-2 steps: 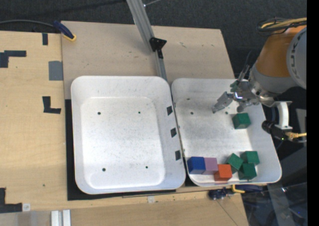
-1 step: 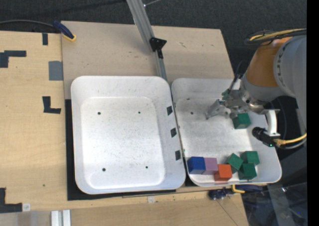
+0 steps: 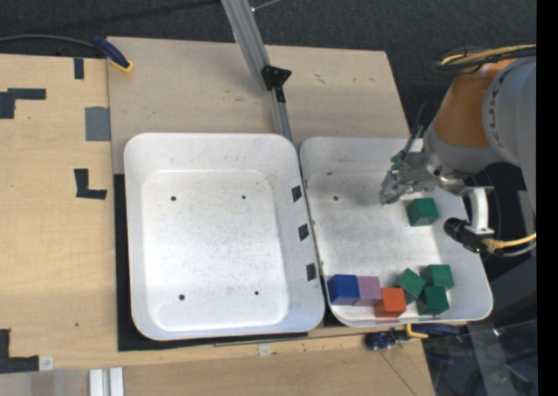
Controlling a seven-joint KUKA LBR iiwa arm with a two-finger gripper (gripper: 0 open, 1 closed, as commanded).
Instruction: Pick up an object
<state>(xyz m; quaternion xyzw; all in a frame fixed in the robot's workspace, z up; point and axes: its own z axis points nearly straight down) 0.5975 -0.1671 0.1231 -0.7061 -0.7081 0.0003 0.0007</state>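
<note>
My gripper (image 3: pixel 394 189) hangs over the upper right part of the right bin (image 3: pixel 349 220), its dark fingers pointing down toward the bin floor. A lone green cube (image 3: pixel 422 211) lies just to its lower right, apart from the fingers. Along the bin's front edge sit a blue cube (image 3: pixel 343 288), a purple cube (image 3: pixel 369 288), an orange cube (image 3: pixel 392 300) and three green cubes (image 3: pixel 429 288) clustered together. Nothing shows between the fingers.
The left bin (image 3: pixel 214 233) stands beside the right one on the wooden bench. A slanted metal pole (image 3: pixel 248 28) with a black clamp runs down to the gap between the bins. The grey and orange arm (image 3: pixel 488 119) fills the right side.
</note>
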